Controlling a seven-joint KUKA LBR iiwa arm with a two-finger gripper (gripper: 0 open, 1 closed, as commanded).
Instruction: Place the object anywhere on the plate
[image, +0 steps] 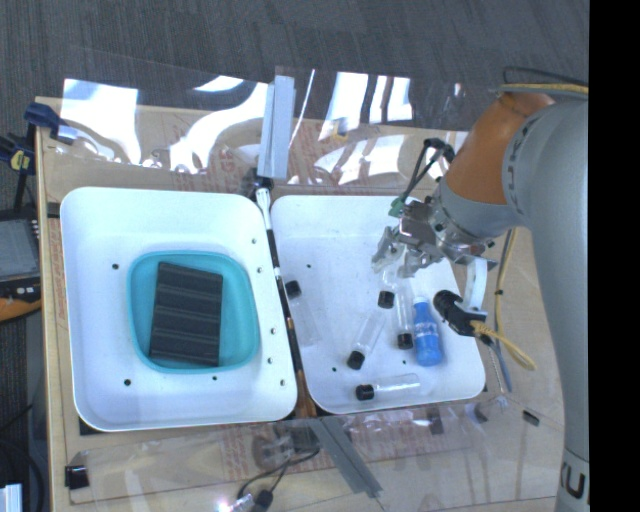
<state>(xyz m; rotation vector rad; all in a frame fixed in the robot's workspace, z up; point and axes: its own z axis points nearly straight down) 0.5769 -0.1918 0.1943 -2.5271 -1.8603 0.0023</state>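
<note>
The grey arm with its orange band reaches in from three o'clock, bent down over the right white bin. Its two-finger gripper hangs at the bin's one o'clock part, fingers slightly spread, pinching nothing. Clear plastic vials with black caps lie just below them, toward six o'clock. The turquoise square plate, bearing a dark ribbed block, sits in the left white bin.
</note>
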